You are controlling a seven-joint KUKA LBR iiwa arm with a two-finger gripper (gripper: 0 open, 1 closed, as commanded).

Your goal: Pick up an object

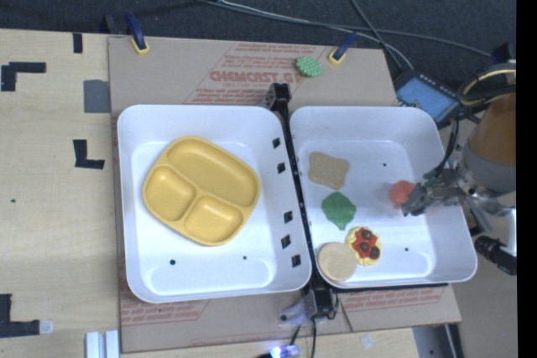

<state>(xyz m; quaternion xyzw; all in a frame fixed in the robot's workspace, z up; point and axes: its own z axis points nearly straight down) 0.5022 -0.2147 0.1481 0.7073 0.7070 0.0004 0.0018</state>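
Step in hand: judging by the pose, the arm is going for the small red piece [401, 192] at the right side of the right bin [382, 130].
Doing it well: the piece lies close to the bin's right wall, so the gripper [417, 203] should come nearly straight down, one finger on each side, clear of the wall, and close fully before any lift. A slow lift would show early whether the piece is caught.
Round tan disc [337, 262]: nearest the camera, at the front of the right bin, touching or just beside the red-and-yellow piece [366, 245].
Green lump [338, 209]: behind those two, about mid-bin.
Tan slice [327, 170]: further back, just behind the green lump.
Red piece, position: level with the green lump but well to its right, on the bin floor.
Gripper state: its dark tip sits just beside the red piece, on the piece's right and slightly nearer the camera. The tip is small and dark, so I cannot tell how far it is opened, nor whether it has hold of anything; the red piece looks to be resting on the floor.
Arm pose: the arm [495, 138] enters from the right edge, its wrist hanging over the bin's right rim, the tip pointing down and left.
Left bin [143, 126]: holds a yellow divided plate [201, 190].
Far side: a green dotted piece [309, 67] lies on the brown board [235, 71] behind the bins, on the table [42, 180].
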